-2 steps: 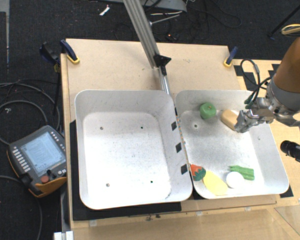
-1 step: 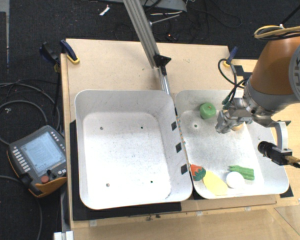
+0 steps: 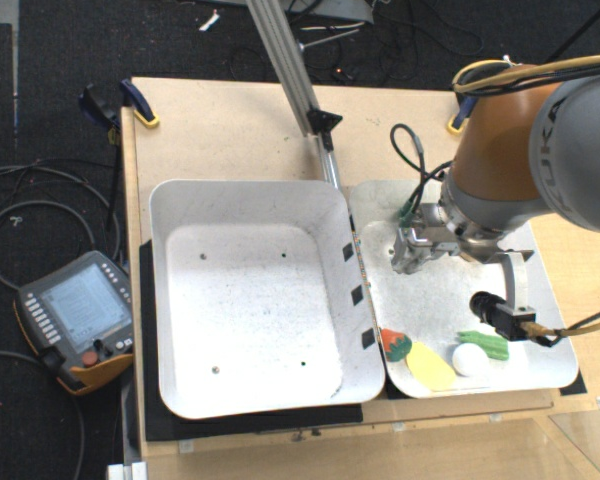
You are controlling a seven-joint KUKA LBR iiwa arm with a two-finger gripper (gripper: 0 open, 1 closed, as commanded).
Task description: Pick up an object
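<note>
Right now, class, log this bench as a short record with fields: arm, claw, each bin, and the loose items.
arm: grey with an orange band, reaching in from the right over the right bin
claw: low over the right bin's upper left part, apart from the items
left bin: white, shallow
right bin: white, items bunched at its near edge
items: orange piece, yellow piece, white ball, green piece
outside: pendant left of the bench

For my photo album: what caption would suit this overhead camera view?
Robot arm reaching over the right bin, gripper above small toys clustered at its near edge.
</note>
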